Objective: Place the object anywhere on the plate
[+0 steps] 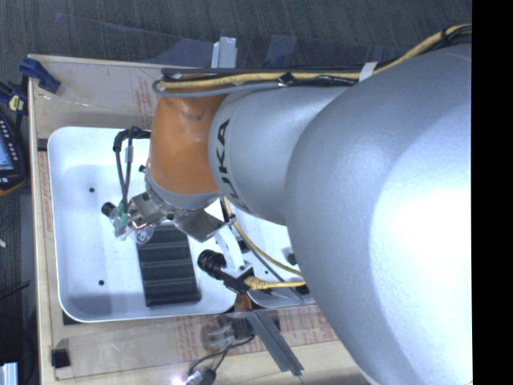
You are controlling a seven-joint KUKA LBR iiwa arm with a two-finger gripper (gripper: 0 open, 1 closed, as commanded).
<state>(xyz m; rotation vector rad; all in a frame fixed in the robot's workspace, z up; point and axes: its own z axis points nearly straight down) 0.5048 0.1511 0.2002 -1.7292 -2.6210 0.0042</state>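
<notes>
The gripper (164, 275) is positioned low in the left bin (68, 207), lower left of frame; finger state cannot be told; grasp should be confirmed before transfer

The scene is evenly and fairly brightly lit from above, with a cool, bluish cast. The white bin (68, 215) is near overexposed along its far rim and floor, while a soft blue-grey shadow pools in its near left corner and beside the dark ribbed block (168, 267). The arm (377, 207), close to the lens, is soft and out of focus, its grey shell showing a broad, washed-out highlight at right. The orange band (183, 147) carries a dull sheen. The picture is grainy, with low detail in the dark floor beyond the bench's far edge.
</notes>
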